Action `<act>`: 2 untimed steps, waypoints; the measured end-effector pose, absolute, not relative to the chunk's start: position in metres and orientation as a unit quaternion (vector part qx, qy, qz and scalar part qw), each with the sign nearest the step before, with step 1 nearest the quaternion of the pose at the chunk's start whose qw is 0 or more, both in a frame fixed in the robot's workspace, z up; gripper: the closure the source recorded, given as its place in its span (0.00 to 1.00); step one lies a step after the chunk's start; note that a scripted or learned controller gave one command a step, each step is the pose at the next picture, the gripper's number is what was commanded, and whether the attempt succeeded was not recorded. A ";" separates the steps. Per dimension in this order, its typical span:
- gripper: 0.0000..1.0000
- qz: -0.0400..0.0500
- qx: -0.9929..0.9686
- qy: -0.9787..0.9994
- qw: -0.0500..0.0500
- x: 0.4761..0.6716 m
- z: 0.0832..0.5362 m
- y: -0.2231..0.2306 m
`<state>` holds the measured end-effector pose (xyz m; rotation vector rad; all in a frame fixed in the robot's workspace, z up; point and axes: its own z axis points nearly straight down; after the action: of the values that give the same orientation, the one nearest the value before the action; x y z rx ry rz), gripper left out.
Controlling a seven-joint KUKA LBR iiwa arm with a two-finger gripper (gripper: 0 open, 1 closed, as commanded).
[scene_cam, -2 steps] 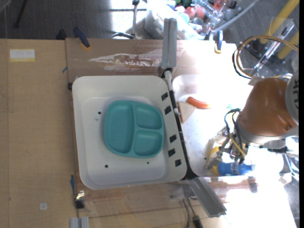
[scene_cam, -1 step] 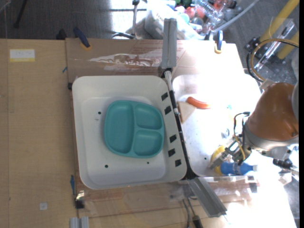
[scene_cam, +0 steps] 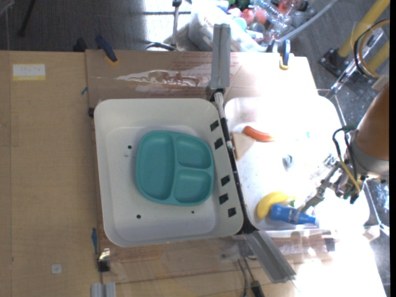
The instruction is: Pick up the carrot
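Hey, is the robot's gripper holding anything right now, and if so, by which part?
It cannot be told. The gripper sits low in the right white bin against a blue bottle-like object, far from the orange carrot.

Two bins sit side by side on the bench, the left bin holding a divided plate at its middle. In the right bin, a carrot lies toward the far side, with a banana and a bottle touching at the near edge, the gripper just right of them.
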<state>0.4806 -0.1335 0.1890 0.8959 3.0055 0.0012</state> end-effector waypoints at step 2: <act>0.00 0.001 0.422 0.906 0.008 0.607 0.092 -0.211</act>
<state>0.6070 -0.2112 0.0919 1.3198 2.8339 0.0031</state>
